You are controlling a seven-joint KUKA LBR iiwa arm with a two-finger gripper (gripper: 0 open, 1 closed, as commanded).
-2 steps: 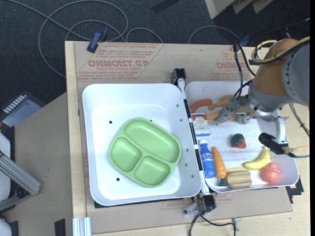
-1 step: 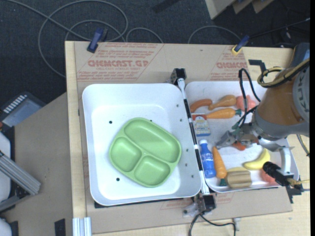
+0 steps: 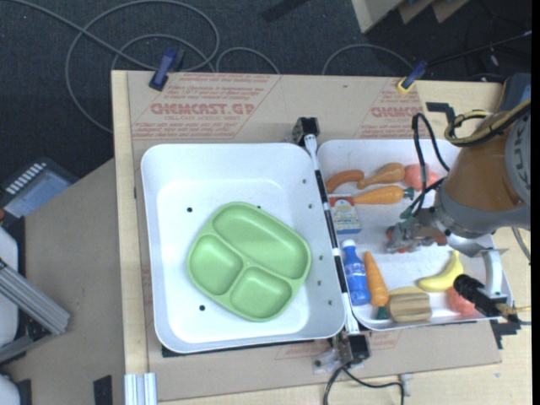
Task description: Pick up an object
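White plastic makes up both bins on the brown bench (image 3: 211,108). The left bin (image 3: 169,175) holds a green tray (image 3: 247,261) with three compartments, lying near the middle and slightly toward the near side. The right bin (image 3: 354,154) is crowded with toy food. Along its far side lie an orange carrot (image 3: 378,196) and, just beyond it, two more orange pieces (image 3: 363,176) side by side, with a pink piece (image 3: 415,175) to their right. Against the bin's left wall a small white carton (image 3: 345,218) sits above a blue bottle (image 3: 355,273), and another carrot (image 3: 376,282) lies just right of the bottle, pointing toward the near edge. A tan block (image 3: 410,305) like a slice of bread rests at the near edge, a yellow banana (image 3: 442,276) lies to its right and a red piece (image 3: 463,304) sits beyond that. The arm (image 3: 481,184) comes in from the right and reaches down into the middle of the right bin, where the gripper (image 3: 411,236) sits low over the bin floor between the far carrot and the banana. Whether it is wide, narrow or gripping anything I cannot tell, since the wrist and its cables cover that spot.
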